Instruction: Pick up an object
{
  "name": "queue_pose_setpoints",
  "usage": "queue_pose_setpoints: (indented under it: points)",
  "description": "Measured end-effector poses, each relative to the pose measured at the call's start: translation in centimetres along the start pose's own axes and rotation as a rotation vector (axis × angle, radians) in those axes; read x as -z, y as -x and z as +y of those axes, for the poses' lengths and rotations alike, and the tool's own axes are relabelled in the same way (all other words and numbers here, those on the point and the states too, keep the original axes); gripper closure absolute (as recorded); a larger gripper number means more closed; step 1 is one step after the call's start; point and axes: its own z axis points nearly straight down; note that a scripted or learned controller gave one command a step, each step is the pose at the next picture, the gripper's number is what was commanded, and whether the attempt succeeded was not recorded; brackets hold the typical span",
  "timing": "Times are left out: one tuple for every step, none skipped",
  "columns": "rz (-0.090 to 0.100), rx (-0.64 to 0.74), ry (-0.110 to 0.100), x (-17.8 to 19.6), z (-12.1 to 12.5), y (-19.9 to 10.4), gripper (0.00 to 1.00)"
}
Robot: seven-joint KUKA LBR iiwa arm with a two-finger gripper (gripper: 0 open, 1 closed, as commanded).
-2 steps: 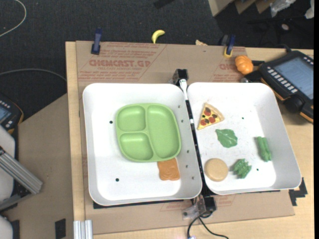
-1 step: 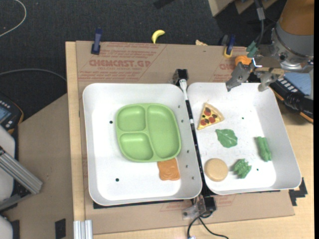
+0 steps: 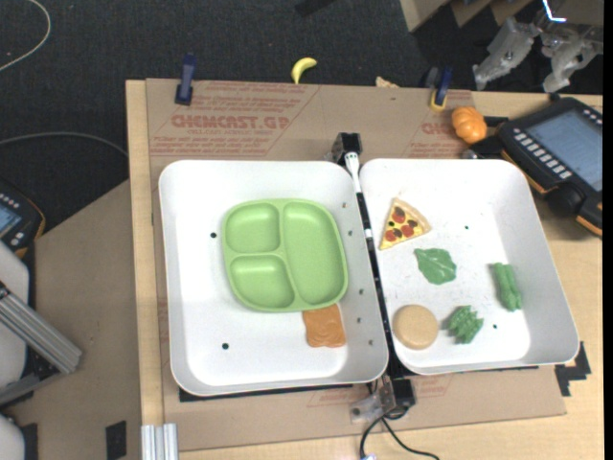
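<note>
1. At the view's top right corner, beyond the bench: what looks like the gripper (image 3: 536, 41), raised well clear of both bins; cannot tell whether spread or pressed together, and nothing seen held.
2. Down and leftward from there, inside the right bin (image 3: 536, 209): five candidates, namely a pizza slice (image 3: 402, 224), a green leaf (image 3: 436, 264), a long green vegetable piece (image 3: 506, 287), a tan round cookie (image 3: 417, 326) and a small green floret (image 3: 465, 324), the last two just beside each other.
3. Probably simplest to reach: the long green vegetable piece, lying apart from the rest, long axis running roughly up and down the view, so best closed on across its width.
4. Farther off, in the left bin (image 3: 182, 257): a green divided plate (image 3: 284, 255), with an orange piece (image 3: 325, 327) touching its near edge.
</note>
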Motion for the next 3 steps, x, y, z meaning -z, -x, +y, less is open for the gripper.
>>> queue_pose_setpoints:
  points:
    - [0.007, 0.011, -0.014, 3.8, -5.0, -12.3, 0.0]
    - [0.002, -0.003, -0.014, 4.6, -4.8, -11.6, 1.0]
    - [0.0, -0.001, -0.039, -10.3, -11.0, -14.0, 1.0]
